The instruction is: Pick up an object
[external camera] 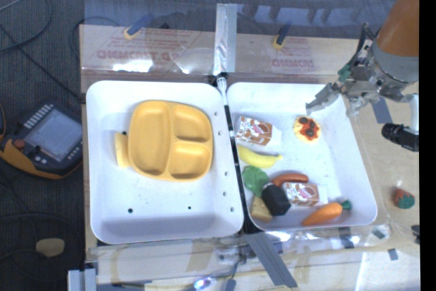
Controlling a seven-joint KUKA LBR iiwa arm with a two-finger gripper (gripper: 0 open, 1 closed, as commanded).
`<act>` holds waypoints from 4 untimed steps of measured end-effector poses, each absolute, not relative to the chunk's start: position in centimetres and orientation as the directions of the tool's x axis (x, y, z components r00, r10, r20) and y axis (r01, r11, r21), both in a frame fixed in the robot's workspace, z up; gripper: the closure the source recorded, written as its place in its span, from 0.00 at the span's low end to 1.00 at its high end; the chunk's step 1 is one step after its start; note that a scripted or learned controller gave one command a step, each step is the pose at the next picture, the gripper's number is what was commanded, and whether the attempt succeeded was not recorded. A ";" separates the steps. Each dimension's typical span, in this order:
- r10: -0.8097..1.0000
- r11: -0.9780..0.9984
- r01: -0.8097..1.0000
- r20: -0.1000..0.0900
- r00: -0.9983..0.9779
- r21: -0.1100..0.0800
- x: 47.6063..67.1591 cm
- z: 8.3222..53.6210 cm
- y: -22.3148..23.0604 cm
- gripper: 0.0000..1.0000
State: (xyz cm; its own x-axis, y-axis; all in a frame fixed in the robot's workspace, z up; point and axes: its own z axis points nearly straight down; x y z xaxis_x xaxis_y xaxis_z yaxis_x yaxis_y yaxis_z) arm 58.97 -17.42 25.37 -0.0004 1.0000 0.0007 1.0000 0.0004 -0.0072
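Both white bins [99, 167] smooth glossy plastic. Yellow divided tray [170, 140] smooth matt plastic. Toy carrot [321, 213] and banana [257, 157] shiny plastic. Cartons [254, 131] printed paper. Worktop [102, 44] cardboard-looking under clear film. Floor [41, 24] rough grey carpet.

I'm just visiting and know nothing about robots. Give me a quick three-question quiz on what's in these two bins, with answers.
1. True or false: the yellow divided tray lies in the left bin.
2. Which item lies nearest the gripper? A) carrot B) small pizza toy C) banana
3. Fill in: the black object sits in the ____ bin.

Key: 1 true. 2 B. 3 right; that is the right bin, where the gripper hovers at the far edge, holding nothing.
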 end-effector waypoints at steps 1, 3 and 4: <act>1.000 -0.010 1.000 0.001 0.010 -0.007 57.4 28.6 -15.2 0.00; 0.999 -0.042 0.999 0.000 0.042 -0.006 61.9 10.5 -13.4 0.00; 0.996 -0.093 0.996 -0.013 0.093 0.012 60.6 9.0 -10.5 0.00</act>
State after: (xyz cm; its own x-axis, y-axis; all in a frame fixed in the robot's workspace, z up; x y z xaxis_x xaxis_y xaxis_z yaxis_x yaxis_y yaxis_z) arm 60.61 -10.54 8.96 0.0934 0.9955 -0.0125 0.9956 -0.0933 0.0115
